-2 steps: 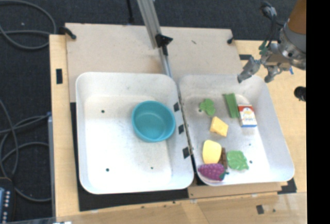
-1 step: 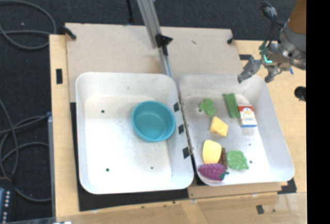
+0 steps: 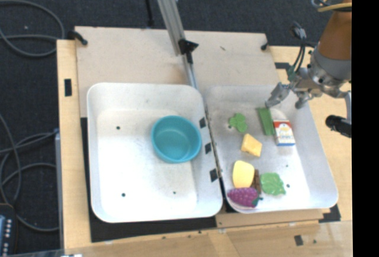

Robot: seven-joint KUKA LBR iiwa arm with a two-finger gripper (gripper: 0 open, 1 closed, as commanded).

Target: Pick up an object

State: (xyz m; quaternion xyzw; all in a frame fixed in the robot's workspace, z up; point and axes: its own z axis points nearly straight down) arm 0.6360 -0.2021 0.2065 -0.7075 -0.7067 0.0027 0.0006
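- Far left of the frame, dark carpet with loose black cables (image 3: 23,149) looping across it, and the pale wooden bench (image 3: 136,54) starts just inside.
- On to the left bin (image 3: 106,190), shallow and white, filling the lower left of the bench; a teal bowl (image 3: 176,138) sits upright toward its right side, well away from the walls.
- Up top, centre, a grey metal post (image 3: 166,1) slants down from the upper edge and ends just above the seam between the two bins.
- Now the right bin (image 3: 314,185), touching the left one along that seam, and this is where the pickable things are.
- Near its upper middle, a green leafy piece (image 3: 238,123); just right of it a dark green bar (image 3: 265,121) lying tilted, and beside that a small red-and-white carton (image 3: 285,132).
- Below those, a yellow wedge (image 3: 251,145) on its own.
- Down at the bin's front edge, a cluster: a yellow block (image 3: 243,173), a purple grape bunch (image 3: 243,196) just under it, a green lumpy piece (image 3: 272,183) at their right.
- Upper right, the gripper (image 3: 290,96) hangs over the bin's back right corner, fingers spread apart, nothing between them; it is just above the green bar and carton.
- Behind it, the arm (image 3: 337,42) with its orange band enters from the right edge.
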